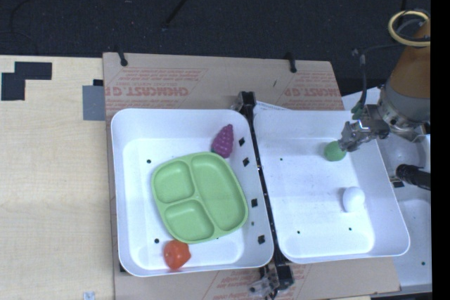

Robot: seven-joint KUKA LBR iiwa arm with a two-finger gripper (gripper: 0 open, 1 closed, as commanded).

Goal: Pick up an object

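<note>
Gripper (349, 138) at right bin's (309, 249) far right edge, touching green ball (335, 151); finger state unclear, can't tell. Ball round, no long axis. White ball (352, 198) nearby.

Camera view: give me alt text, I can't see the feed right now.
The gripper reaches in from the right and sits at a green ball in the right bin, which also has a white ball. The left bin holds a green tray, purple grapes and a red fruit.
</note>
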